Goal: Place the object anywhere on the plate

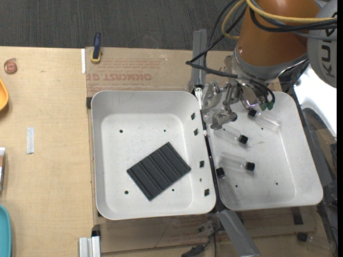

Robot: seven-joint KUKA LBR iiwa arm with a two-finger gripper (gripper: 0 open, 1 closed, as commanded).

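Note:
A dark ribbed rectangular plate (pixel 159 170) lies tilted on the floor of the left white bin (pixel 107 111). In the right white bin (pixel 300 165) lie three clear tubes with black caps: one near the middle (pixel 237 137), one lower (pixel 236 162) and one toward the back (pixel 266 122). A small black piece (pixel 220 172) sits by that bin's left wall. My gripper (pixel 221 116) hangs low over the right bin's back left corner, just above and left of the middle tube, under the orange wrist band. Wrist cables hide part of it.
The wall between the two bins (pixel 206 143) runs right beside the gripper. Behind the left bin is a cardboard sheet (pixel 128 71) with a blue clamp (pixel 97 46). The wooden bench (pixel 43 143) to the left bears small items at its edges.

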